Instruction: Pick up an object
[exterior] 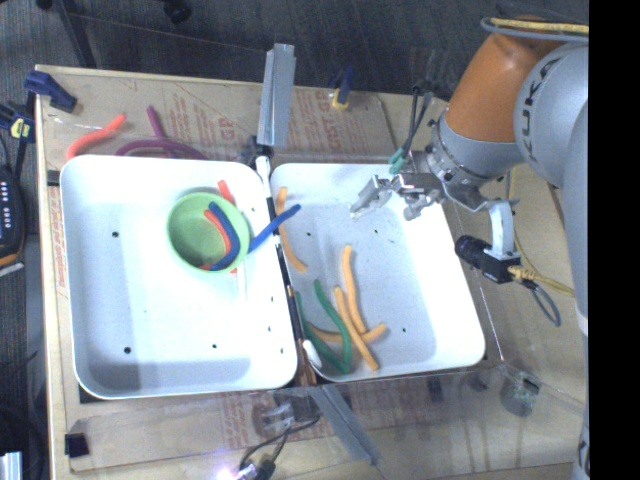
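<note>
My gripper (392, 198) hangs over the back of the right bin (440, 268), its two metal fingers spread apart with nothing between them. Below it in that bin lie several orange sticks (348, 286) and green strips (330, 320) toward the front left. A blue stick (272, 228) lies across the wall between the two bins. In the left bin (120, 308) sits a green bowl (205, 231) holding red and blue curved pieces (232, 226).
Pink and red cables (150, 146) lie on the bench behind the left bin. A grey metal bar (276, 93) stands at the back between the bins. A black cable and connector (485, 253) hang off the arm over the right bin's right wall.
</note>
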You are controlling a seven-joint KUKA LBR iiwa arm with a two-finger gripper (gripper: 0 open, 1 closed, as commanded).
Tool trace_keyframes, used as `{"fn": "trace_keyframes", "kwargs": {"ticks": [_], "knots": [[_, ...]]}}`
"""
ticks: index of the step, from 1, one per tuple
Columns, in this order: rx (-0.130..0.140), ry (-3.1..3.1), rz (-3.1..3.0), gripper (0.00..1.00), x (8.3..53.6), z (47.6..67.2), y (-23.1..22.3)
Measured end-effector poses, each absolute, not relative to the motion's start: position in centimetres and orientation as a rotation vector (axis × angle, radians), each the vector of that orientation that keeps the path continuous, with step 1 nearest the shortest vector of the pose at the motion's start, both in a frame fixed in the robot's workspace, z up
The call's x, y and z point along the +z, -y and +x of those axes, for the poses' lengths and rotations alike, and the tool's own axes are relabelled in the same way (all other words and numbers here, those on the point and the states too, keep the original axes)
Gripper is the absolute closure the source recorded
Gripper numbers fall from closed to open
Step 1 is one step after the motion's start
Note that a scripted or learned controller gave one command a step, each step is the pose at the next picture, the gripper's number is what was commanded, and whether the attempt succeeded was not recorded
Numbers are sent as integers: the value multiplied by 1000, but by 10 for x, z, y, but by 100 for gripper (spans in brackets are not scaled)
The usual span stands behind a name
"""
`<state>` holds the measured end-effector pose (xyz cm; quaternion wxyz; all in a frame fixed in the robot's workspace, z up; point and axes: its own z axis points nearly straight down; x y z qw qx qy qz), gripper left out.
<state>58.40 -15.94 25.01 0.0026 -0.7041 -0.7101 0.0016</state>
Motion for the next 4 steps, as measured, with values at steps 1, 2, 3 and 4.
{"fn": "trace_keyframes", "kwargs": {"ticks": [1, 2, 3, 4], "knots": [[7, 2106, -2324, 0, 127, 566, 184], [1, 2230, -2212, 0, 93, 550, 169], [8, 2235, -2205, 100, 102, 549, 170], [1, 2430, -1990, 100, 216, 550, 118]]}}
